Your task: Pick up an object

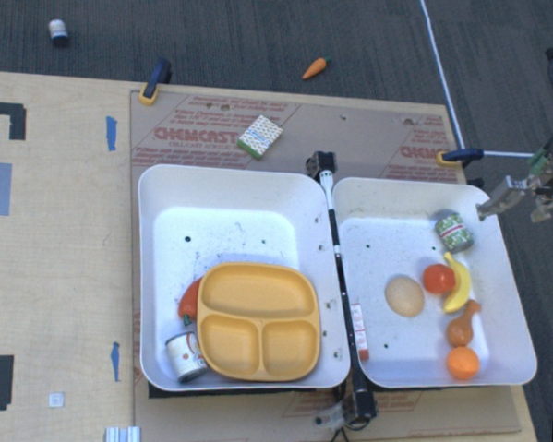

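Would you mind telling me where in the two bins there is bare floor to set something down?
Left bin: the rear half, behind the yellow divided tray, is bare; the front is crowded by the tray and a can. Right bin: the left strip, between the middle wall and the beige egg, is free; the right side is packed with fruit along the banana.

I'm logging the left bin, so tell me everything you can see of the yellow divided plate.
The yellow divided plate looks like matte plastic, a rounded square with three compartments: one wide one at the far side, two smaller at the near side. It lies flat, open side up, against the left bin's near wall. It overlaps a red object and a small can at its left edge.
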Controlling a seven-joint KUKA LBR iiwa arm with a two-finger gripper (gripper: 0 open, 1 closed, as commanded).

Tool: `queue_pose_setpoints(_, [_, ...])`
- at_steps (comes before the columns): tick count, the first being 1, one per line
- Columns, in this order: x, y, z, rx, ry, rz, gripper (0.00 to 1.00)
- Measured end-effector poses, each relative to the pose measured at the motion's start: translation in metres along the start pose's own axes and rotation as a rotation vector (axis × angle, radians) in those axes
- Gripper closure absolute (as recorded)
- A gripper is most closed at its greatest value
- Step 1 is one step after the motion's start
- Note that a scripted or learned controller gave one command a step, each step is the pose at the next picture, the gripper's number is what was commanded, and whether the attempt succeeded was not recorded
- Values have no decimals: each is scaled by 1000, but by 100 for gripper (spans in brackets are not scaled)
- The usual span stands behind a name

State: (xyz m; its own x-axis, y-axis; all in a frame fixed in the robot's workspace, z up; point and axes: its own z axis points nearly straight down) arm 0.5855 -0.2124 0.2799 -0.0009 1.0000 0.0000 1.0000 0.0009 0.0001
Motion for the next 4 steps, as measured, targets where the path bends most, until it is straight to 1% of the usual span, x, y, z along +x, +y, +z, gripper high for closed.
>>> queue_pose_setpoints(1, [-4, -5, 172, 4, 7, -2, 0])
queue_pose_setpoints(2, [45, -11, 194, -1, 1, -1, 0])
queue_pose_setpoints(3, [44, -9, 183, -6, -2, 0, 100])
queue_pose_setpoints(4, [44, -9, 183, -5, -2, 0, 0])
